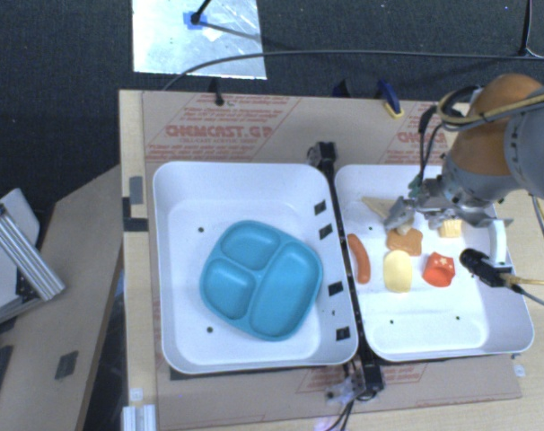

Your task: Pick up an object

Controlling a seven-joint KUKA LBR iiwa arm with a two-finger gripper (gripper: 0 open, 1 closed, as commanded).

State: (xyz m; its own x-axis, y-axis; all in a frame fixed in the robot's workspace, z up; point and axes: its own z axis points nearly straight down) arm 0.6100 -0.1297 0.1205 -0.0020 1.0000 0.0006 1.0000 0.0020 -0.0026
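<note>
A: Gripper [405, 215] is hung low over the right bin [434, 335], just above the tan toy [404, 240]. Anything held?

B: Grip can't be told; the toy is seen lying on the floor.

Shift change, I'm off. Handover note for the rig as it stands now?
Gripper: low in the right bin, just above the brown toy; finger state unclear, nothing visibly held.
Right bin items: orange sausage, yellow piece, red piece, small tan block.
Left bin: blue divided plate.
Done: nothing lifted yet.
Left: grasp and pick up one object, likely the brown toy.
</note>
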